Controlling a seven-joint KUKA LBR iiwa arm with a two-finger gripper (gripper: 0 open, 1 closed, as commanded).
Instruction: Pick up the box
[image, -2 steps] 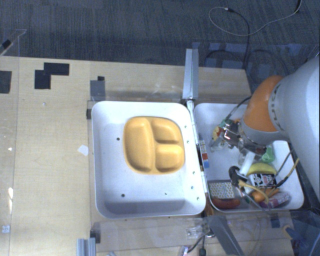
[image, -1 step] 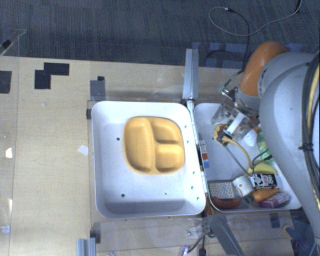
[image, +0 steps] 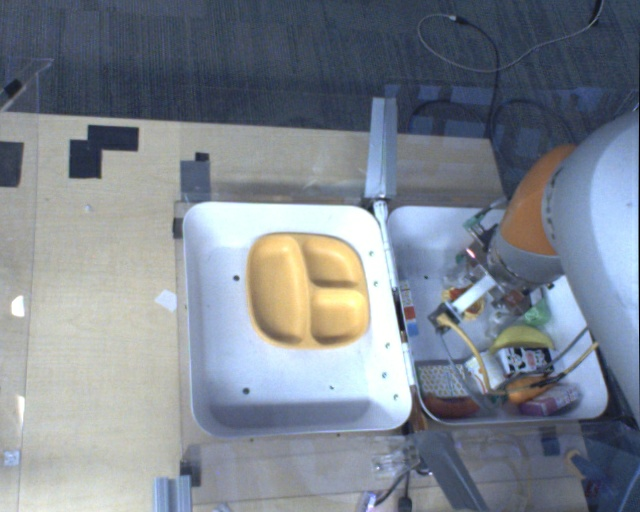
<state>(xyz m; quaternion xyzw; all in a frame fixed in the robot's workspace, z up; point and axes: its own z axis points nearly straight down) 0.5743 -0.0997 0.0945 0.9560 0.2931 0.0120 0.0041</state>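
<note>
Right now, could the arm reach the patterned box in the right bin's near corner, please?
Probably yes. The arm hangs over the right bin, and the patterned box lies with its top uncovered. A red thing crowds its near edge, so a grip may be tight.

The KUKA arm (image: 605, 230), a broad, rounded pale-grey casing with a smooth shell, narrows to a glossy orange band (image: 533, 205) above a darker grey wrist ring (image: 525, 265); the claw (image: 495, 298) beneath is a cluster of white and metallic parts.
</note>
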